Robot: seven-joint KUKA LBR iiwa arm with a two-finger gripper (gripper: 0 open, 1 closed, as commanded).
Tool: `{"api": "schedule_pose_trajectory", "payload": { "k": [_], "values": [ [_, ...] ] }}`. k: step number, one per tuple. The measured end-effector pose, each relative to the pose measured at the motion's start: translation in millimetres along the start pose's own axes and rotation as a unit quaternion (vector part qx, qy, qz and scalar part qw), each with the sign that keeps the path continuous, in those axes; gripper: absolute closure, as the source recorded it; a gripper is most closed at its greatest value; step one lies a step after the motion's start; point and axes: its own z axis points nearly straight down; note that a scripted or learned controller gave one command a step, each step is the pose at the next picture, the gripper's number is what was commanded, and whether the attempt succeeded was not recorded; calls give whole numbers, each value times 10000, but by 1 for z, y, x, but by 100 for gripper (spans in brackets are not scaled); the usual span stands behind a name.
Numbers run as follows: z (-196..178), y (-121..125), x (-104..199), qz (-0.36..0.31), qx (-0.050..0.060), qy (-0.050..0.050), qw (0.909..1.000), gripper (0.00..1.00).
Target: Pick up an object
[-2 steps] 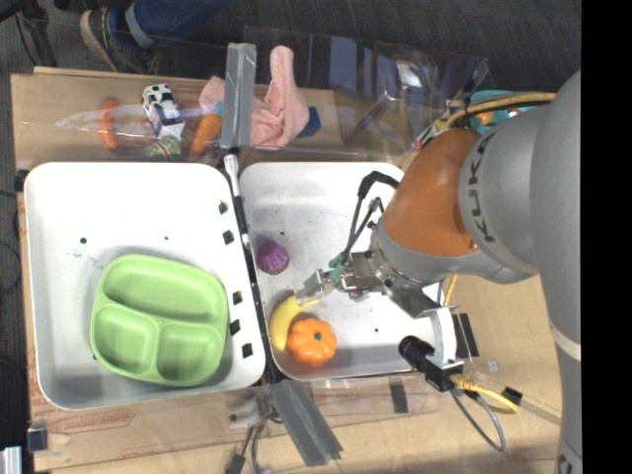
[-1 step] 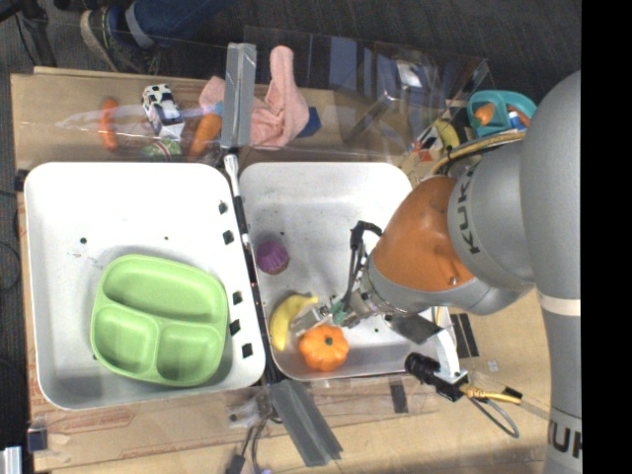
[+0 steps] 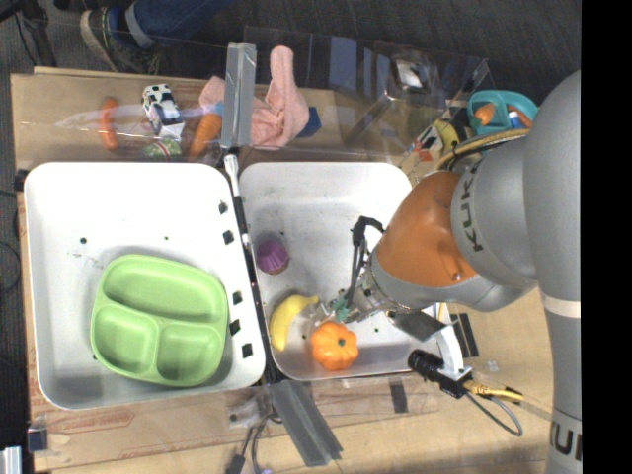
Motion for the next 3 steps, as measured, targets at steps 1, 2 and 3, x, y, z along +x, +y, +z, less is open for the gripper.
{"api": "schedule_pose_trajectory", "payload": {
  "k": [1,2,3],
  "values": [
    [0,0,0,-1,0,-1,10000,0],
    [-9,1,0,-24,5,3,10000,100],
    [-150,21,60,1219,-8,-9,9925,100]
  ]
}}
